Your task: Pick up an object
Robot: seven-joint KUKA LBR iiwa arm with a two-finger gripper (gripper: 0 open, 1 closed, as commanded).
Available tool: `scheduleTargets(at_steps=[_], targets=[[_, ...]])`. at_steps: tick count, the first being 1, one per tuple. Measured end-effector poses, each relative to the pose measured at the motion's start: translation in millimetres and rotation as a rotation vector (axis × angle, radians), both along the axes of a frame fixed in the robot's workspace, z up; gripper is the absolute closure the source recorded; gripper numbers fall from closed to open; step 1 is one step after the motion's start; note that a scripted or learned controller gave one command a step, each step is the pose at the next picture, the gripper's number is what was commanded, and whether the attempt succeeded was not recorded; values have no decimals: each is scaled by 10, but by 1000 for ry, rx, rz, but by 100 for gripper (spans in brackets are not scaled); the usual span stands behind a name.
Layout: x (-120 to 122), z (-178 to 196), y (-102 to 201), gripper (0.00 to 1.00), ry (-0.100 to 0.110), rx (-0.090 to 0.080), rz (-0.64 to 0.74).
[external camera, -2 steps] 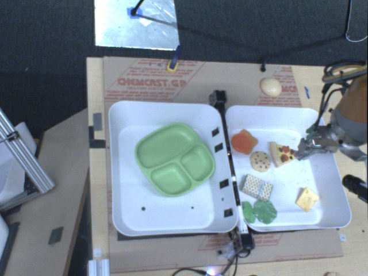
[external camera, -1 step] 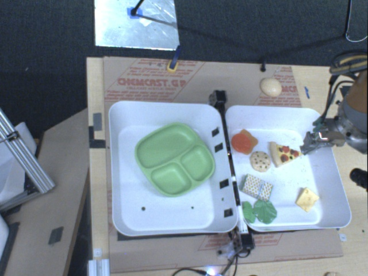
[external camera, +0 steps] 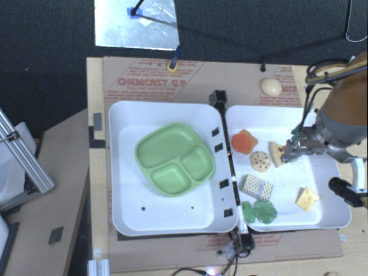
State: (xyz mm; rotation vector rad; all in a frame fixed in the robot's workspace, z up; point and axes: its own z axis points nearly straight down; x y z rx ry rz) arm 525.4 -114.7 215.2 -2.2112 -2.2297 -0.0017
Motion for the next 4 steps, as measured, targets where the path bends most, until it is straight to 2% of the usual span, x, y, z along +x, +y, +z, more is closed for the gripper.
scheduleTargets(at_steps=[1, 2, 3, 4], targets=[[-169, 156, 450, 100, -1, 0, 1], [-92, -5, 523, 100, 0, -2, -2], [-64, 22, 529, 100, -1, -2, -2], [-135, 57, 629, 100, -1, -1, -1]])
